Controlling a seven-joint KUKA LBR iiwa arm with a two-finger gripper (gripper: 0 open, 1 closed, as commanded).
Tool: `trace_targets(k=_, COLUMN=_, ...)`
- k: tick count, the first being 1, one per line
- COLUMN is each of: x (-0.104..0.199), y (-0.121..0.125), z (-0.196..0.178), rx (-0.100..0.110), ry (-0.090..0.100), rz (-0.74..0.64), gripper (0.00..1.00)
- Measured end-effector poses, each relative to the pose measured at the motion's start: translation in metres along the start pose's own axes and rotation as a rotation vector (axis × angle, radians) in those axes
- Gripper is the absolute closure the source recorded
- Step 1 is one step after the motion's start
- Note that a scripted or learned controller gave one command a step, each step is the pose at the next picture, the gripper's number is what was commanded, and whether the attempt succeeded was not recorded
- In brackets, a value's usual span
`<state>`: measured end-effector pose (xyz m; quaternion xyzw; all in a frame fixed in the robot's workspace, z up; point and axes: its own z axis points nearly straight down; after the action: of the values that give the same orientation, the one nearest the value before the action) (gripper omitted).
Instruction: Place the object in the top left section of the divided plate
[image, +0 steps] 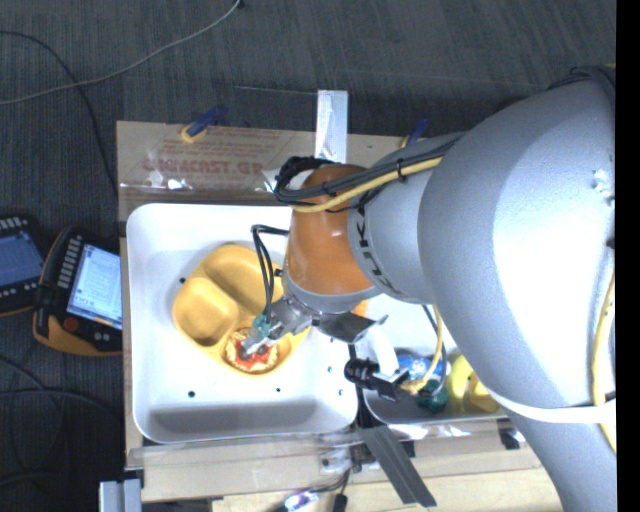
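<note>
Bench edge: a metal rail and bracket are running along the near side, below both bins.
Right bin (400, 415): it is lying mostly under the arm; a yellow piece (466, 385), seemingly plastic, and a blue-green one (425, 385) are showing in its near part.
Left bin (160, 300): shallow, white, smooth, with rounded corners; it is holding the plate.
Object (252, 352): small, reddish-orange with a pale patch, looking like toy food; it is sitting in the plate's near-right section, right under the gripper.
Gripper (262, 335): it is pointing down and to the left at the object, tips at or touching it. I cannot tell how it is set, nor whether it is holding anything.
Plate (205, 300): yellow, glossy, roundish, split by raised ridges into smooth hollows.
Key relation: the top left section (228, 268) is lying up and to the left of the gripper, just across a ridge. I am judging that the move needs a lift over that ridge, then a short carry away from the arm's side.
Arm (500, 230): grey and bulky with an orange band (320, 240), cables looping round it, reaching in from the right.
Far side: a cardboard sheet (200, 155) is lying beyond the bins; a handheld pendant (85, 290) is resting on the dark carpet to the left.
</note>
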<state>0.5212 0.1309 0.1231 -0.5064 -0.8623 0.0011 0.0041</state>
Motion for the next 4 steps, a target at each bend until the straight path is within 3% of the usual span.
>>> trace_targets(k=1, x=-0.026, y=0.006, z=-0.005, rx=-0.014, ry=-0.005, rz=-0.598, gripper=1.00)
trace_targets(k=2, x=-0.027, y=0.025, z=0.011, rx=-0.023, ry=0.000, rz=-0.221, gripper=1.00)
trace_targets(k=3, x=-0.005, y=0.043, z=-0.012, rx=-0.003, ry=-0.008, rz=-0.286, gripper=1.00)
trace_targets(k=4, x=-0.037, y=0.071, z=0.011, rx=0.020, ry=0.022, rz=-0.032, gripper=1.00)
